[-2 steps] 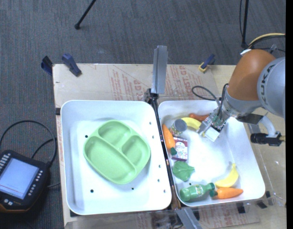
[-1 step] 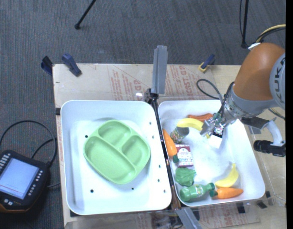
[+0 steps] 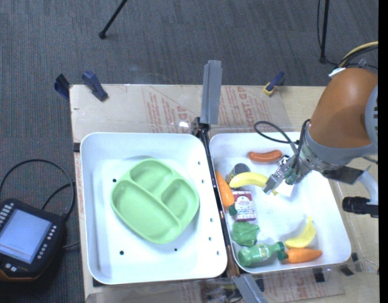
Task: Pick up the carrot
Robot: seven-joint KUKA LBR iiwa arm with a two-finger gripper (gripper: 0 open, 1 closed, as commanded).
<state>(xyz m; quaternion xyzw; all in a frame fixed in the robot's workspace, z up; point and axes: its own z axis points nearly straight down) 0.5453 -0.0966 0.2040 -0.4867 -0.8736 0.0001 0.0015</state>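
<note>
We count two white bins on the worktop (image 3: 143, 109). Left bin (image 3: 93, 169): one green divided plate (image 3: 155, 199). Right bin (image 3: 326, 219): two carrots, one (image 3: 224, 190) along the left wall, one (image 3: 301, 255) at the near edge; two bananas (image 3: 249, 180) (image 3: 302, 235); one sausage (image 3: 265, 156); one green bottle (image 3: 260, 254); one red carton (image 3: 244, 206). Tool (image 3: 274, 185) sits just beside the upper banana, holding nothing we can see; we cannot tell its spread.

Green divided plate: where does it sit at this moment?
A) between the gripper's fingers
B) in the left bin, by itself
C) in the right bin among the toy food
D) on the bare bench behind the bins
B: the green divided plate lies flat in the left bin, with no other item beside it.
</note>
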